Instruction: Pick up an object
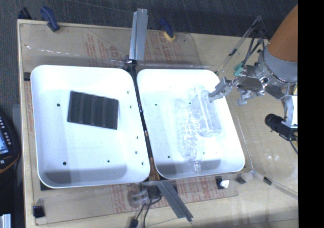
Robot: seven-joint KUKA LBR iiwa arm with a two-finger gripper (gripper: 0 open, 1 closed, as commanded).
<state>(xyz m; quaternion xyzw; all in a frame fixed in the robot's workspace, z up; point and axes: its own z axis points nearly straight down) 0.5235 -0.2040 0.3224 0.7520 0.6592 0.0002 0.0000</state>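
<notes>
A dark ribbed rectangular pad (93, 110) lies flat in the left white bin (45, 166). In the right white bin (162, 85) a clear plastic bottle (188, 133) lies lengthwise, with a second clear plastic piece (206, 114) beside it on the right. My gripper (230, 95) hangs over that bin's right rim, above and just right of the clear piece's far end. Its fingers (218, 91) stand apart with nothing between them.
A metal bar (138, 34) rises at the back between the two bins. Blue clamps (50, 19) grip the bench's far edge. Thin rods and cables (243, 44) run near the wrist at the right. A clear sheet (268, 161) covers the bench right of the bins.
</notes>
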